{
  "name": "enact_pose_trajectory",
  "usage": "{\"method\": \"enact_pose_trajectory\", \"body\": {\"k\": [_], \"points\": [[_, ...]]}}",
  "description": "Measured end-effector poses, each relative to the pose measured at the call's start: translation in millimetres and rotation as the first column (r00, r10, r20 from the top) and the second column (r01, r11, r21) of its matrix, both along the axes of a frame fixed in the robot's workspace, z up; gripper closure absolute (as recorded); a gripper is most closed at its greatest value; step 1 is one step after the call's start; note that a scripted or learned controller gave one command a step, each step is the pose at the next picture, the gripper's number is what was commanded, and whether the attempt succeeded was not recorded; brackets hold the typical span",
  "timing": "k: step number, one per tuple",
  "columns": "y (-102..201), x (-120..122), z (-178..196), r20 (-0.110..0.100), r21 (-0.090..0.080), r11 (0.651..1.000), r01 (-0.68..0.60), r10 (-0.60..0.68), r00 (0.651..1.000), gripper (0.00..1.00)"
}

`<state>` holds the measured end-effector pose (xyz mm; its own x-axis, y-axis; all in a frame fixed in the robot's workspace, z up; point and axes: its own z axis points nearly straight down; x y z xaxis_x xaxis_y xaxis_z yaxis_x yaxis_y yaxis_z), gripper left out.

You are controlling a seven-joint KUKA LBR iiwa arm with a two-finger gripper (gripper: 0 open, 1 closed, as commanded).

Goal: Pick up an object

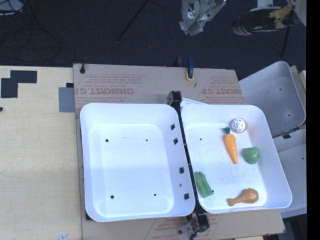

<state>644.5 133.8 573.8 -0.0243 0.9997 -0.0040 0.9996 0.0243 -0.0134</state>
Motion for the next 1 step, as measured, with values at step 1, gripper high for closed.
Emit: {"method": "enact_pose_trajectory", "body": {"k": [1], "points": [[1.0, 0.6, 9.0, 0.002, 0.000, 1.000, -0.005, 0.005, 1.000, 1.00]]}}
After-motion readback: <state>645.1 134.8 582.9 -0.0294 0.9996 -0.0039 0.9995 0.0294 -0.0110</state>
